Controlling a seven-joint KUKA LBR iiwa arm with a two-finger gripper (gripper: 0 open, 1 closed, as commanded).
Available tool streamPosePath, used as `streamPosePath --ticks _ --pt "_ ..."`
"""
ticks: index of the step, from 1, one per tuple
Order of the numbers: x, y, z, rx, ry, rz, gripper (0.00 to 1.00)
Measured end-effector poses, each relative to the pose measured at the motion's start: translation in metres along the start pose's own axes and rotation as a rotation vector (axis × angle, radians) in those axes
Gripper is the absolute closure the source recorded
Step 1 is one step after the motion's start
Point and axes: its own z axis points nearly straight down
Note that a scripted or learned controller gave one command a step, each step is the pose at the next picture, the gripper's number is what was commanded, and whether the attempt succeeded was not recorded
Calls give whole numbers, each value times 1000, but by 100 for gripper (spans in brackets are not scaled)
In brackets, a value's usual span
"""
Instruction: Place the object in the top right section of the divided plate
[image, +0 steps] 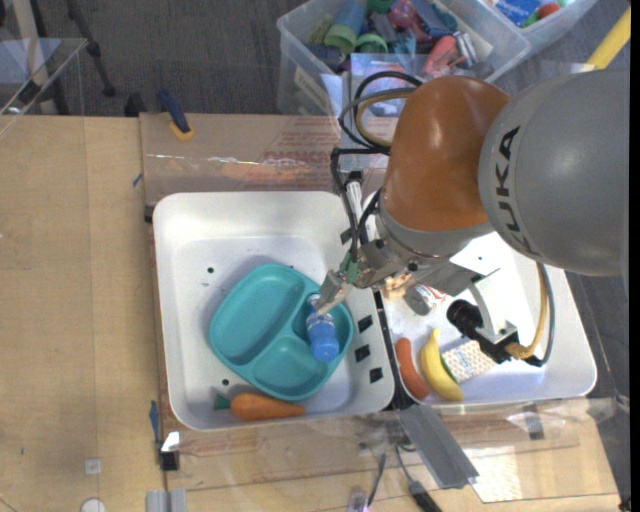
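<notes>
My gripper (323, 306) hangs low over the right side of the left bin, just right of the frame's middle, and its tip comes down at a slant onto the top of a small blue object with a pale upper end (324, 344). They look to be touching, but I cannot tell whether my gripper is spread, pressed together or pinching the object.

The blue object sits in the right-hand section of a teal plastic divided plate (258, 322), close against the plate's right rim. The plate lies turned at an angle on the floor of the shallow white left bin (185, 262), taking up the lower middle of it.

Just below the plate, toward the bottom edge of the same bin, lies an orange plastic carrot (266, 406) on its side, with a small green piece at its left end.

Right of centre, in the shallow white right bin (562, 352), a red sausage-shaped toy (405, 366) and a yellow toy banana (438, 370) lie side by side near the bin's lower left corner, with a small patterned packet (468, 360) just right of the banana.

Both bins rest on the pale wooden table (70, 300). At the top of the frame stands a clear plastic tub (310, 45) of mixed coloured toys.
</notes>
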Motion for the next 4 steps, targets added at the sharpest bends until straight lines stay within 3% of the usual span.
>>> streamPosePath --ticks 1,2,3,4 --pt "6 37 -59 2 0 62 0" --pt "-9 -6 41 5 2 67 0" --pt "-10 -5 32 3 1 69 100" --pt "-10 -5 32 4 2 70 0"
